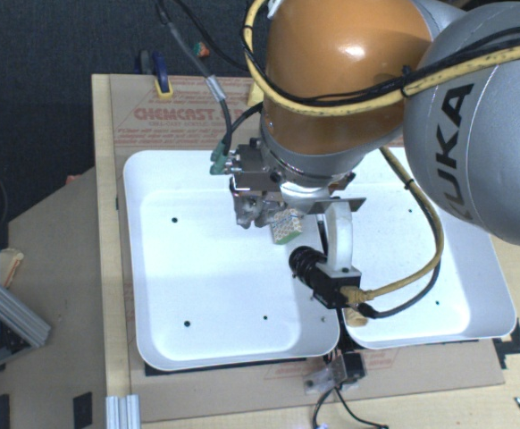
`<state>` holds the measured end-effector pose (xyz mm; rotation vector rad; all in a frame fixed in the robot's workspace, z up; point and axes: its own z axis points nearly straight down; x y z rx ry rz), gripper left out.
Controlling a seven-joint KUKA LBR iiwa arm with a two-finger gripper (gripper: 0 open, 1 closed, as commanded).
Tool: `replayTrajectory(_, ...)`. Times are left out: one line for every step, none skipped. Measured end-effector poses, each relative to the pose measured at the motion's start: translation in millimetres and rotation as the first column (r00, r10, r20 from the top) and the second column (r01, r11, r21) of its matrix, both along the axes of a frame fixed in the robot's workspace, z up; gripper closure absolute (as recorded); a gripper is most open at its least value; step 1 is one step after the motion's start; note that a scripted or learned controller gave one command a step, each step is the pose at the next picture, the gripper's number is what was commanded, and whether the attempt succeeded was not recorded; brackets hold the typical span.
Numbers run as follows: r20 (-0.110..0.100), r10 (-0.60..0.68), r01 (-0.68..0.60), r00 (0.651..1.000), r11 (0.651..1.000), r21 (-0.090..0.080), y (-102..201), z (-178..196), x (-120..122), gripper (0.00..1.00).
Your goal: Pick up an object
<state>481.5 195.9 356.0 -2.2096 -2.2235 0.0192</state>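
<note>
My gripper (pixel 269 217) hangs under the big orange wrist band, above the seam between the left bin (pixel 153 239) and the right bin (pixel 457 302). A small pale object with a green-and-white pattern (pixel 286 227) sits at the fingertips, pinched between them and apparently lifted off the bin floor. The wrist hides most of the gripper body from above.
A black cable connector (pixel 318 278) and a yellow hose (pixel 416 271) dangle from the arm over the bins' shared edge. A cardboard sheet (pixel 175 105) lies under the bins, with a blue-and-yellow clamp (pixel 160 74) at its far edge.
</note>
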Motion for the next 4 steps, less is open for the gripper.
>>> replayTrajectory(0.029, -0.001, 0.001, 1.0, 1.0, 0.012, 29, 140, -2, 1.0)
replayTrajectory(0.022, -0.013, 0.013, 1.0, 1.0, 0.005, -51, 182, -2, 1.0)
replayTrajectory(0.001, 0.002, -0.002, 1.0, 1.0, 0.0, 33, 45, -4, 1.0)
replayTrajectory(0.025, -0.004, 0.004, 1.0, 1.0, 0.01, 29, 147, -2, 1.0)
